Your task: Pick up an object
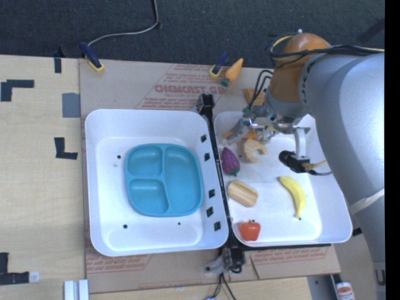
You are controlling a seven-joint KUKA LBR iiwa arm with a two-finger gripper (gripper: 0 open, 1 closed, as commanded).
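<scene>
Two shallow white bins sit side by side on a cardboard sheet (169, 92) laid over the wooden bench.

Left bin (100, 186): contains one blue divided tray (164, 179), smooth plastic with rounded corners and three compartments. The tray lies flat near the bin's centre.

Right bin (331, 220): contains several toy food items.
- A purple item (230, 160), oval and ridged, lies near the divider between the bins.
- A tan bread-like roll (242, 194), oblong and matte, lies just below the purple item.
- A red tomato-like item (249, 230) with a green top rests near the front wall.
- A yellow banana (294, 195), curved and smooth, lies right of the roll, apart from it.
- A pale beige item (252, 149), rounded and irregular, lies directly under the tool at the far end of the bin.

The gripper (257, 128) is lowered into the far end of the right bin, just above or touching the pale beige item. Whether the tool is apart, together, or clamped on anything cannot be determined: metal parts and cabling crowd that area. The grey arm (350, 117) covers the bin's far right corner, and its edge is cut off by the frame.

An orange item (234, 70) lies on the cardboard behind the bins; its shape is hard to make out.
</scene>
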